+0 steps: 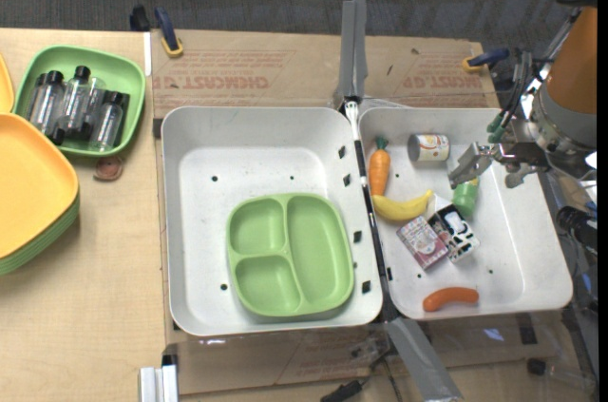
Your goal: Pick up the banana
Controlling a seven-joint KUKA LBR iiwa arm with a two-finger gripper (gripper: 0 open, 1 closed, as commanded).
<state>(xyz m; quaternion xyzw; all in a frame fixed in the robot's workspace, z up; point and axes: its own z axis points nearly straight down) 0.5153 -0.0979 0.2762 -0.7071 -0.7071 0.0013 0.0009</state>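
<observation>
The banana (403, 204) lay in the right bin (532, 286), at eight o'clock from the end effector (480, 161), long axis running roughly nine-to-three; whether the end effector was open couldn't be told.

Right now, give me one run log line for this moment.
task: pick up banana | banana: lying in right bin, beside carrot, not held | gripper: above bin's right side, off banana | status: not picked

Banana (403, 204) lies in right bin (532, 296), beside carrot (379, 170).
</observation>
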